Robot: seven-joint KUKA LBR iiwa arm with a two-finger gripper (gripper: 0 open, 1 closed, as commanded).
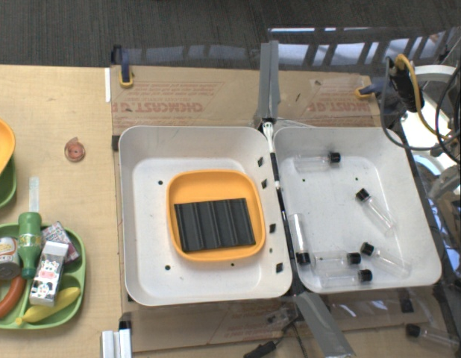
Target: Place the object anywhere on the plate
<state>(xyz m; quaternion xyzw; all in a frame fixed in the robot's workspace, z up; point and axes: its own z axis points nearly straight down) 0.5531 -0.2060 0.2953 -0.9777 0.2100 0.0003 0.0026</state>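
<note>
Green tray [66, 304] of toy food nearest on my desk [51, 110], left of the orange plate [214, 189], plate bearing a dark ribbed slab [215, 224], clear vials [376, 209] in the bin [409, 200] right of it, hard to make out, white margin round the plate, my claw's state I cannot tell.

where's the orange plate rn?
The orange plate sits in the left white bin in the camera view, about centred, with a dark ribbed insert on it. The clear vials lie in the right bin.
</note>
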